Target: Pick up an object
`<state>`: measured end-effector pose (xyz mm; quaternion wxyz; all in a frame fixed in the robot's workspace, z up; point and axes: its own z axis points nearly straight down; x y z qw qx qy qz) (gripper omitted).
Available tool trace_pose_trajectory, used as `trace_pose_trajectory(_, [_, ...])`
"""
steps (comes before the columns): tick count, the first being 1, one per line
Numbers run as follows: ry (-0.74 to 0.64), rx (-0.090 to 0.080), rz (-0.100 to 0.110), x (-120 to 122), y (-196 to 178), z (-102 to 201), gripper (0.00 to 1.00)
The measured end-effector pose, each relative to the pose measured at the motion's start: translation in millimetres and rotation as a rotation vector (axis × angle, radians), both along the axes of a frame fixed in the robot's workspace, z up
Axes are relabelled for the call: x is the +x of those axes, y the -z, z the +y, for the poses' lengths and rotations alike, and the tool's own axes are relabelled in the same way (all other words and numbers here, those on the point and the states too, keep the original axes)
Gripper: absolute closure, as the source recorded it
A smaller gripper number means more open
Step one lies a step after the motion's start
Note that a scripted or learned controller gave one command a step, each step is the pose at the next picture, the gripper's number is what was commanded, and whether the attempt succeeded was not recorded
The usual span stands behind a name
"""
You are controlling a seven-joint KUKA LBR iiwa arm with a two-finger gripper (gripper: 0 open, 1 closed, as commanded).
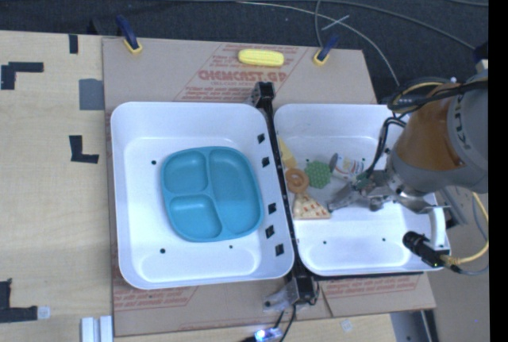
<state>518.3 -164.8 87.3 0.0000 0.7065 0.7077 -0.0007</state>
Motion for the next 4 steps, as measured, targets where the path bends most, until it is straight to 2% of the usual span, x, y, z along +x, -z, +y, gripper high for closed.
trace_pose_trajectory(1, [0.001, 0.001, -0.001, 0.4, 1.4, -0.2, 0.0])
trace_pose_trajectory(2, [0.002, -0.002, -0.003, 0.6, -8.9, -0.6, 1.0])
trace_pose_trajectory(3, [0.0, -0.001, -0.006, 3.6, -72.0, -1.8, 1.0])
trace_pose_trajectory(4, [0.001, -0.001, -0.004, 6.9, -117.5, -9.2, 1.0])
